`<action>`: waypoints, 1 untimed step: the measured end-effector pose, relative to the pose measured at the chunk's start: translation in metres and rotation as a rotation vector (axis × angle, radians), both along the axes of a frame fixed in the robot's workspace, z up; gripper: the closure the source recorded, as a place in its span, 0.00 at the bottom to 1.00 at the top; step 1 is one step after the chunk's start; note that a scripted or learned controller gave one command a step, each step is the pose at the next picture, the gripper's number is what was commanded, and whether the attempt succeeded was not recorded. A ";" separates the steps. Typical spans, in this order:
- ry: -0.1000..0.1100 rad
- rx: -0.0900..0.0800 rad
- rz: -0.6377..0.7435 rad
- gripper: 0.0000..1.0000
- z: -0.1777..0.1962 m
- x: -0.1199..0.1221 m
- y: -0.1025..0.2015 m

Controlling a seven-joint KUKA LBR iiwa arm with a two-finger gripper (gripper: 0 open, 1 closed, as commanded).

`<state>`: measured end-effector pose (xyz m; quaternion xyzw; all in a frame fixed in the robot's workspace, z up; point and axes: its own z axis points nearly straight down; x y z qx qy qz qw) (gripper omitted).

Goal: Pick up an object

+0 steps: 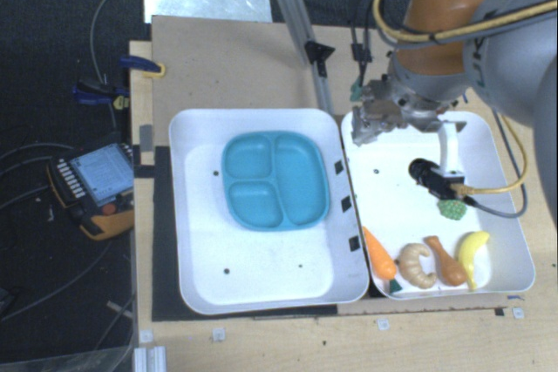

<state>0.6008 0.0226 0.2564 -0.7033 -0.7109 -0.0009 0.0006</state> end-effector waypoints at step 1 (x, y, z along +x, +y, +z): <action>-0.001 0.000 0.000 1.00 -0.003 -0.002 0.054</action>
